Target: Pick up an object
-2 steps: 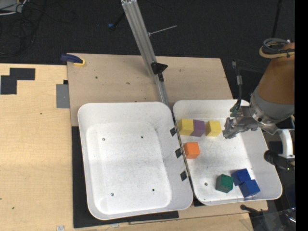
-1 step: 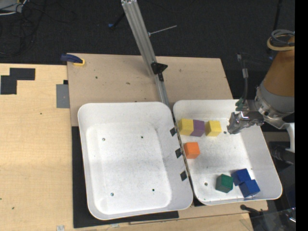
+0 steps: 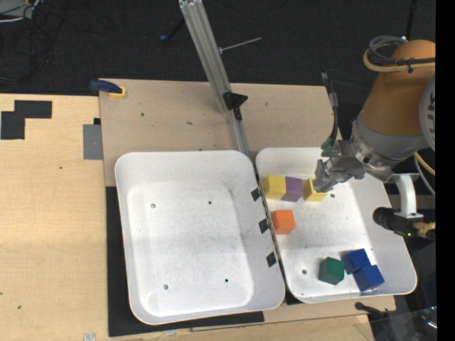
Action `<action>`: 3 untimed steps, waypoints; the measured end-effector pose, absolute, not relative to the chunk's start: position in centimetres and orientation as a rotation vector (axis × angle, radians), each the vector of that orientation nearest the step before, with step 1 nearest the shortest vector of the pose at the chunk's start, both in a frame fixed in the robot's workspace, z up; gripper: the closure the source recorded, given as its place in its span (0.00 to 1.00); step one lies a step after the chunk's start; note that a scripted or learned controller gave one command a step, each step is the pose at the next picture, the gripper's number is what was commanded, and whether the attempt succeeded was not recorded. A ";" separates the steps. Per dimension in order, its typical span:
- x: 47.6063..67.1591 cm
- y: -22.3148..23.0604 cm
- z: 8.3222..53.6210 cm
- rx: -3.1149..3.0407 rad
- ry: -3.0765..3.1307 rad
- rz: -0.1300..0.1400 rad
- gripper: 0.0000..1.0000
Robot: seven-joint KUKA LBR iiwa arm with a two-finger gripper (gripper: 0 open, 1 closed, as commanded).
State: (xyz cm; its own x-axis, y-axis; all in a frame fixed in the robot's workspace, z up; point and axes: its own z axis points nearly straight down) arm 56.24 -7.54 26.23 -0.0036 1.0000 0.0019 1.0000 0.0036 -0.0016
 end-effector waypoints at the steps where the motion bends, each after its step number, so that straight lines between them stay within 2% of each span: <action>1: 57.9 -1.6 25.9 -2.214 -2.225 0.000 1.00; 2: 60.3 2.7 24.8 -2.216 -2.223 0.002 1.00; 3: 61.5 7.3 22.9 -2.217 -2.223 0.003 1.00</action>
